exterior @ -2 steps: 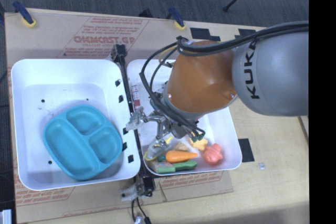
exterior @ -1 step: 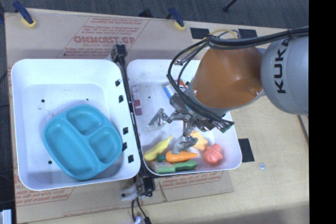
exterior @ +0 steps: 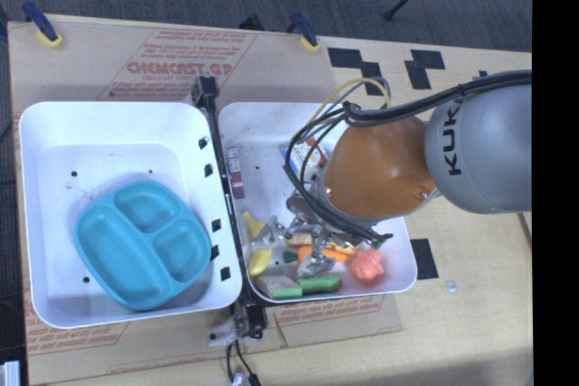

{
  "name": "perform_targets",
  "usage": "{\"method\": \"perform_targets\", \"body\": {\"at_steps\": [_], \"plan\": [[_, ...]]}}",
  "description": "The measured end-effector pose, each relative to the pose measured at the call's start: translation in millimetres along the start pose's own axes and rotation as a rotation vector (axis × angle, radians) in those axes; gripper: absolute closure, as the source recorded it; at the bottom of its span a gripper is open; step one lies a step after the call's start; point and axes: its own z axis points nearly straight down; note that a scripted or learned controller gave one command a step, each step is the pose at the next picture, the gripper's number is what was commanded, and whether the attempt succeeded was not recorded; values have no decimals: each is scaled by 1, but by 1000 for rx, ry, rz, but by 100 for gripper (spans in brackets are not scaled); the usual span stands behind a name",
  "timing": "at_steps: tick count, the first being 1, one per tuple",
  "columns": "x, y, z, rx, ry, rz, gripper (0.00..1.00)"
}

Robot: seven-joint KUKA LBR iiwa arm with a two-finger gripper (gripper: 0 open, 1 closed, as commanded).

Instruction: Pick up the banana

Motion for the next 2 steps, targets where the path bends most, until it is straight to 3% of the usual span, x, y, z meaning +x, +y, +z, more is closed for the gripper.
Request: {"method": "perform_targets", "body": {"at_steps": [1, 2], "plan": [[-48, 42, -86, -3, 2, -288, 0], [-48, 42, -86, -3, 3, -287, 0]]}}
